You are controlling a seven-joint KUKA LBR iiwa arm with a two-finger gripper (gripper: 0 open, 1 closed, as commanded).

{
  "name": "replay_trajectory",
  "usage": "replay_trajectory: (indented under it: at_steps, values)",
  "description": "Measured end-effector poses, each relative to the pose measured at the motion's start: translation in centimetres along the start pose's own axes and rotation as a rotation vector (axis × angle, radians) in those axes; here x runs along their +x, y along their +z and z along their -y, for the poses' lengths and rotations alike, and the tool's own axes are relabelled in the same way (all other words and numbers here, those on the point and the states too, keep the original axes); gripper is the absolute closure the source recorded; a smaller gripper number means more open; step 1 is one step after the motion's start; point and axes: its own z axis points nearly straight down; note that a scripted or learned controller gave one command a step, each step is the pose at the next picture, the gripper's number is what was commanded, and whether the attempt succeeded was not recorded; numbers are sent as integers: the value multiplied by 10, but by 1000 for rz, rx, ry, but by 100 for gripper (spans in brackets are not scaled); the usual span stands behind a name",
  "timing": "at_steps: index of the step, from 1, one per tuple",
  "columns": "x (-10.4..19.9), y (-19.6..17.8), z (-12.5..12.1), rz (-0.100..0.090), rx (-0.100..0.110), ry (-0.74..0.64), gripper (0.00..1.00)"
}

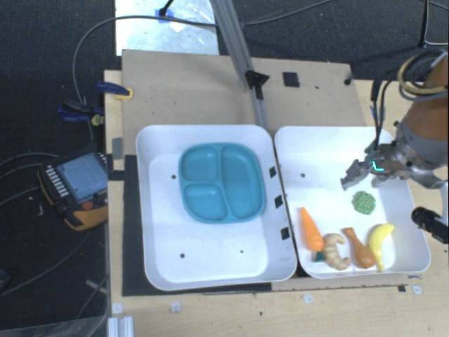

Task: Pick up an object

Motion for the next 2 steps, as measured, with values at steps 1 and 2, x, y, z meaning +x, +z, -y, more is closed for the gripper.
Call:
replay_trajectory:
  at_steps: [1, 2]
  values:
    - [0, -1, 0, 0, -2, 0, 0]
    - [8, 56, 5, 0, 3, 3, 0]
